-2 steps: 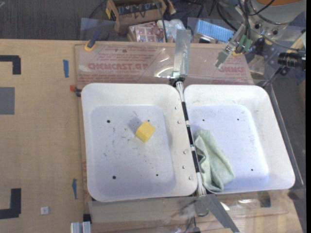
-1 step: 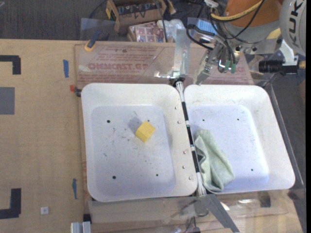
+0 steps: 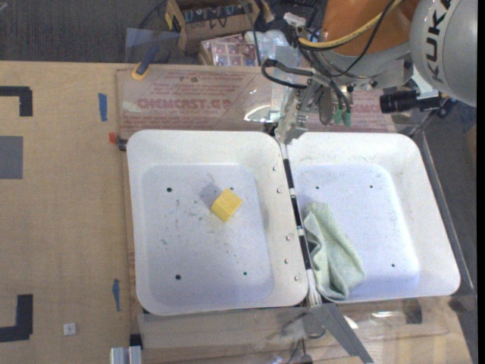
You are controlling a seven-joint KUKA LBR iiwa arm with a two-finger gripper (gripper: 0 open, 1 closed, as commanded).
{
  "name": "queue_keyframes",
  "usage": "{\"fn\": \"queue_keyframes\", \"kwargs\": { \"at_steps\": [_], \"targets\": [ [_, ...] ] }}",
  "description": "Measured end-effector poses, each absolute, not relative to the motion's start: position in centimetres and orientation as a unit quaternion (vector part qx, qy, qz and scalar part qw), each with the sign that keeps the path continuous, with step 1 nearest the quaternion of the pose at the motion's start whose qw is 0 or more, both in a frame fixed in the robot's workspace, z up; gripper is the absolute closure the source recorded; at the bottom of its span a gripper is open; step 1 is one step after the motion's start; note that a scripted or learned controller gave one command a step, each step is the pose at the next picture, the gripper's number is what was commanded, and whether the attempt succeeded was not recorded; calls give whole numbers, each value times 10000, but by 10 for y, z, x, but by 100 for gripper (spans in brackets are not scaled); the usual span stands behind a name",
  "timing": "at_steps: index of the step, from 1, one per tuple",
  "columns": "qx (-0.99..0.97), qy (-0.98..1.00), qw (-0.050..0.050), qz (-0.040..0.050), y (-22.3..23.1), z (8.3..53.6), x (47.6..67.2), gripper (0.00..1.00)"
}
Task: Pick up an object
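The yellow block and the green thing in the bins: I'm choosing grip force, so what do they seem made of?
The yellow block looks like foam or sponge: matte, with slightly soft edges, though hard plastic can't be ruled out. The green thing looks like a soft cloth: pale, matte, rumpled into folds against the right bin's left wall.

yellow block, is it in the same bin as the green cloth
No, the yellow block lies in the left bin; the green cloth lies in the right bin.
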State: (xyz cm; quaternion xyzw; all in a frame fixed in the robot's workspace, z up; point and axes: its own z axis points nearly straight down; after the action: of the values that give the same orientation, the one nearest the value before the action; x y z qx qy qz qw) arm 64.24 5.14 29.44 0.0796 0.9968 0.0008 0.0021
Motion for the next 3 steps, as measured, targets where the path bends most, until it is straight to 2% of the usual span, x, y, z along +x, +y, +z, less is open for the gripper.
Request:
{"fn": "queue_keyframes", "kwargs": {
  "at_steps": [1,2,3],
  "targets": [
    [3163,9487,40,14,43,308,644,100],
    [5241,8516,1,-1,25,258,617,100],
    [6402,7682,23,9,45,286,667,100]
  ]
}}
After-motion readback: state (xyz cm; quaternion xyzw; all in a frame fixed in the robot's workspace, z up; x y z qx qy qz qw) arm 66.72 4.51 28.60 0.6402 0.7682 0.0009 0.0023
